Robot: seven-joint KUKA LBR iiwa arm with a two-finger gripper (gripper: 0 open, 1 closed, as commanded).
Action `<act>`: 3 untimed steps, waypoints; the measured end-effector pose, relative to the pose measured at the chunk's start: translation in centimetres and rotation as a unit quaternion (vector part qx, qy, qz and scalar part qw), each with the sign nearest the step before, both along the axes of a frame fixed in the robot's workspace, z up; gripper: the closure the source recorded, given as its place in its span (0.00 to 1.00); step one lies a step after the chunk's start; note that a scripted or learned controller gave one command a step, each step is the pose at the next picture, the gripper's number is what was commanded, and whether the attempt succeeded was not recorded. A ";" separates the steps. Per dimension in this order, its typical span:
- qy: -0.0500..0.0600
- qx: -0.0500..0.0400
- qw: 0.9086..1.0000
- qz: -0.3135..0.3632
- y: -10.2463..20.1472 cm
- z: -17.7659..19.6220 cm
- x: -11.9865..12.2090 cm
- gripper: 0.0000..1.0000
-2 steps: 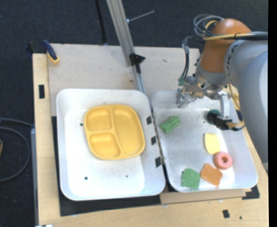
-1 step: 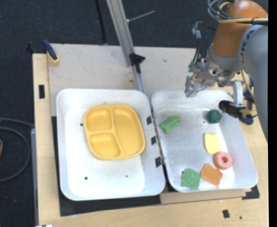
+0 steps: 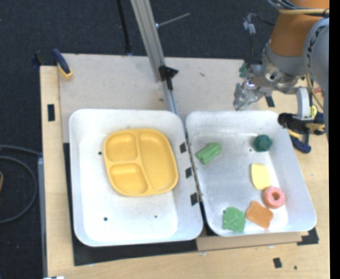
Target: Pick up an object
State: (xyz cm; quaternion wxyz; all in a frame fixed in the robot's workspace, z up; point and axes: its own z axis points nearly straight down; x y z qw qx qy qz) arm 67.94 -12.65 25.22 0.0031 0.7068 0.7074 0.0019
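1. Nearest to us, along the near wall of the right bin [image 3: 297,156], lie three toys: a green leafy piece [image 3: 234,219] toward the left bin [image 3: 82,156], an orange wedge [image 3: 259,214] just beside it, and a pink ring doughnut [image 3: 274,197] touching the wedge's far corner.
2. We see a yellow block [image 3: 261,175] just beyond the doughnut, deeper in the right bin.
3. A dark green round toy [image 3: 262,142] sits farther still, near the right bin's far wall, well apart from the yellow block.
4. A light green oblong toy [image 3: 208,152] lies tilted near the right bin's wall on the side it shares with the left bin, apart from the other toys.
5. We find a yellow three-compartment tray [image 3: 140,161] lying flat in the middle of the left bin, on the far side of the shared edge from the right bin.
6. The gripper [image 3: 243,99] hangs above the bench just past the right bin's far wall, clear of every toy; nothing sits between its fingers, and we cannot tell how far apart they stand.
7. The arm's orange band [image 3: 294,16] rises beyond the right bin's far corner.
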 end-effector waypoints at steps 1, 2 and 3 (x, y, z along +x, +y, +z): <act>0.003 0.001 1.000 0.003 5.5 -1.0 -1.3 1.00; 0.004 0.001 1.000 0.003 10.3 -1.8 -3.1 1.00; 0.004 0.001 1.000 0.003 15.1 -2.1 -3.3 1.00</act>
